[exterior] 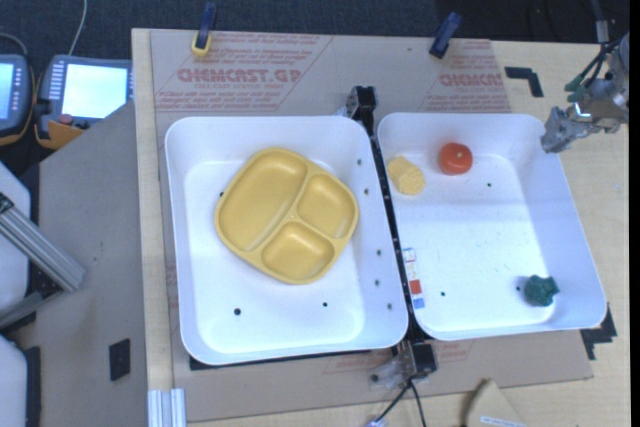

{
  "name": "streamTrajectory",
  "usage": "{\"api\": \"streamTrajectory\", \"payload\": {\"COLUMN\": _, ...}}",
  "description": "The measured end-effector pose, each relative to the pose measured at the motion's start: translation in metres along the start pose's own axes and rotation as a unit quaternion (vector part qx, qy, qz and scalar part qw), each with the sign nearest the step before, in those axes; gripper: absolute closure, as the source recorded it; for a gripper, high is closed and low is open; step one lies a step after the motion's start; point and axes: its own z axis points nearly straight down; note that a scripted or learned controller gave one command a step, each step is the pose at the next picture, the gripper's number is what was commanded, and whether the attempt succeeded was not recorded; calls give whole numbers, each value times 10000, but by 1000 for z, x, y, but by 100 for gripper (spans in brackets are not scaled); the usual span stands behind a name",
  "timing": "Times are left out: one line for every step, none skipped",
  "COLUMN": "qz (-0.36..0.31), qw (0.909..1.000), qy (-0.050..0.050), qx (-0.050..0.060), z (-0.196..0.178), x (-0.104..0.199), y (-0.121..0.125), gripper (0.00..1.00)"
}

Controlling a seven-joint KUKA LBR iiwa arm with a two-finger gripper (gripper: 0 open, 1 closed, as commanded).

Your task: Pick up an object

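Nearest the camera, at the front right corner of the right-hand shallow white bin (575, 245): a small dark green lumpy object (541, 290), lying close against the wall. Along the strip where the two bins meet, a small label with red and blue marks (414, 287). Further back on the left, in the left-hand shallow white bin (190, 245): a yellow plastic plate with three compartments (288, 214), flat and roughly central. Further still, at the back left of the right bin: a pale yellow round piece (406, 176) near the dividing wall, and just beside it, apart, a small red round object like a tomato (456, 158). At the far right, above the back right rim of that bin: the grey metal hand (562, 127) on the arm, well apart from all three small objects and with nothing visible between its fingers. Open or clenched: cannot tell, too small and blurred at this slant. Underneath everything, a brown cardboard-covered table (300, 65) with red lettering, two clamps at its far edge.

Judged from this: nothing picked up yet. All left to do, from choosing an object through descent and closing to lifting.
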Motion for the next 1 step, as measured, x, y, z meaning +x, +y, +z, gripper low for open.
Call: {"api": "streamTrajectory", "payload": {"qz": -14, "qw": 10000, "qy": 19, "qx": 35, "z": 8, "x": 51, "y": -2, "gripper": 100}}
